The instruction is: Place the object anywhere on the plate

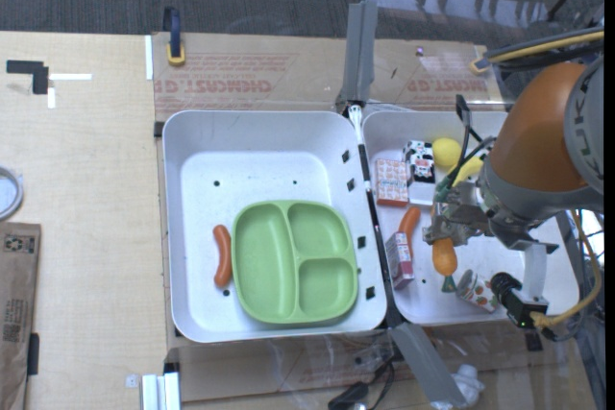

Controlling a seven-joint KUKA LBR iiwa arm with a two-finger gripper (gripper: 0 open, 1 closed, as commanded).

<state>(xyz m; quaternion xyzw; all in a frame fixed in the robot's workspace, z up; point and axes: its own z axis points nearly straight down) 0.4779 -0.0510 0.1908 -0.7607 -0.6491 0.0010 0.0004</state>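
Hovering over the right bin, the gripper has its jaws clenched on an orange carrot-like object, well right of the green plate lying in the left bin.

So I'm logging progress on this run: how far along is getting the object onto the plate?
Early stage. The green plate in the left bin has nothing on it; a sausage lies beside it. The arm is over the right bin, its gripper just above an orange carrot. A firm grasp isn't visible, so lifting, carrying and placing all remain.
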